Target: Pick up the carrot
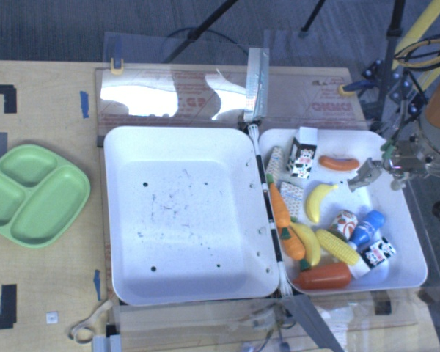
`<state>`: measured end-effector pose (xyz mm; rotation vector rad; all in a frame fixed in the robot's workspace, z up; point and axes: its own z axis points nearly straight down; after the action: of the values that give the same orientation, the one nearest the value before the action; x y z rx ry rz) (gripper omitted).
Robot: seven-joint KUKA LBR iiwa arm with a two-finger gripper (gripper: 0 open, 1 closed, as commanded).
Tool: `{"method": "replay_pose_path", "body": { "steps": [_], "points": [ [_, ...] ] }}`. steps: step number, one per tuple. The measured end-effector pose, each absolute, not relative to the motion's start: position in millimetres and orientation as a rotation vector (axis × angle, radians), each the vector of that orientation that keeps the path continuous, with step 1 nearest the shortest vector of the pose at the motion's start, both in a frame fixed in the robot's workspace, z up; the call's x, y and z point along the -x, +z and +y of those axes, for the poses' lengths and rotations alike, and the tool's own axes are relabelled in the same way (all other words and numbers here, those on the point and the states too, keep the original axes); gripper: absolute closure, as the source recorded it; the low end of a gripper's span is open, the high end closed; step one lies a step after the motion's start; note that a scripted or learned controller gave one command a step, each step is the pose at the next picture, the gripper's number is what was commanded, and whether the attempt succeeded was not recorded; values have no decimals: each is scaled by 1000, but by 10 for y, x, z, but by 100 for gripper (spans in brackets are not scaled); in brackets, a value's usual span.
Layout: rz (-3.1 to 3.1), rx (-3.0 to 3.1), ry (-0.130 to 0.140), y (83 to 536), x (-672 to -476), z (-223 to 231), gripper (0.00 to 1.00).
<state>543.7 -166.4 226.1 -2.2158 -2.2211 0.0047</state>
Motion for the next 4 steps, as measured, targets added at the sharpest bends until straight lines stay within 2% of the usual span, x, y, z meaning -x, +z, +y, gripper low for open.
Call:
{"method": "replay_pose_path", "body": {
  "steps": [1, 2, 3, 4],
  "points": [
    [-2221, 2215, 7, 2334, -5457, -1665, 100],
    [-2220, 2215, 8, 2330, -5456, -1666, 0],
    [-2394, 2035, 5, 3765, -5776, -1801, 0],
    [-2037, 2387, 5, 2195, -5051, -1850, 0]
  ]
}}
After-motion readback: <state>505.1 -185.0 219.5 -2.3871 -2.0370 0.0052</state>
